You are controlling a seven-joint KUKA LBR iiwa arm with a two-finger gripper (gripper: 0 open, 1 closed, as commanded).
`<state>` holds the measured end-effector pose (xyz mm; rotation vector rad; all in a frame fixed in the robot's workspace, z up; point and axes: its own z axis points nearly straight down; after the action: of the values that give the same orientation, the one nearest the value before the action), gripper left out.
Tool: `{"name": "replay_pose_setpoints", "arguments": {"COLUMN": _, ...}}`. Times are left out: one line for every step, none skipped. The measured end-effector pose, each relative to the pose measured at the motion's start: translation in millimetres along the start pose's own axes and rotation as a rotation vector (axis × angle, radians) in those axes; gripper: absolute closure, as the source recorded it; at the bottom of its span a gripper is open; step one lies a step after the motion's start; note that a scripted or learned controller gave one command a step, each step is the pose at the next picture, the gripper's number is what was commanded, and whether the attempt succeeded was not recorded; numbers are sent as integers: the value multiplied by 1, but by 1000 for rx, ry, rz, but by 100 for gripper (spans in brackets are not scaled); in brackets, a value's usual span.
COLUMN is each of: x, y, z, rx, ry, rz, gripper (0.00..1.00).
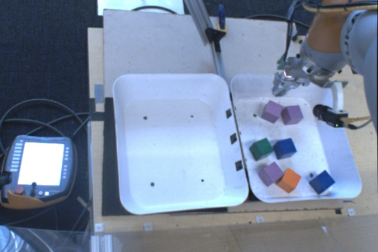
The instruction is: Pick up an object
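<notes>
Seven cubes lie in the right bin (354, 177): three purple cubes (272, 111) (292, 114) (271, 173), two blue cubes (284, 148) (321, 182), one green cube (260, 149) and one orange cube (289, 180), spread from its middle to its near edge. The hand (282, 87) hangs over that bin's far edge, near the purple pair; whether it is apart or together cannot be told. The left bin (130, 127) sits beside it on the pale surface (153, 38), with dark carpet (47, 38) around and a teach pendant (38, 171) at the left.

The left bin (177, 138) offers a wide bare floor with open room across it. The right bin (248, 91) is crowded: two purple cubes (282, 113) touch each other near the back, a green cube (260, 149) and a blue cube (284, 148) sit just beside each other mid-bin, and a purple cube (271, 173) touches an orange cube (289, 180) toward the front, with narrow gaps between these pairs. Another blue cube (322, 182) stands apart in the front right corner. The bin's back left corner is free. The claw (282, 87) hangs over the back edge.
</notes>
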<state>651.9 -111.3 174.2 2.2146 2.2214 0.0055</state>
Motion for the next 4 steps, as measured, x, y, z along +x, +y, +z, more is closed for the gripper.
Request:
{"name": "replay_pose_setpoints", "arguments": {"x": 0, "y": 2, "z": -55, "rx": -3, "ry": 0, "rz": -2, "gripper": 100}}
{"name": "replay_pose_setpoints", "arguments": {"x": 0, "y": 3, "z": -37, "rx": 4, "ry": 0, "rz": -2, "gripper": 100}}
{"name": "replay_pose_setpoints", "arguments": {"x": 51, "y": -12, "z": -53, "rx": 4, "ry": 2, "rz": -6, "gripper": 100}}
{"name": "replay_pose_setpoints", "arguments": {"x": 109, "y": -33, "z": -50, "rx": 6, "ry": 4, "rz": -7, "gripper": 100}}
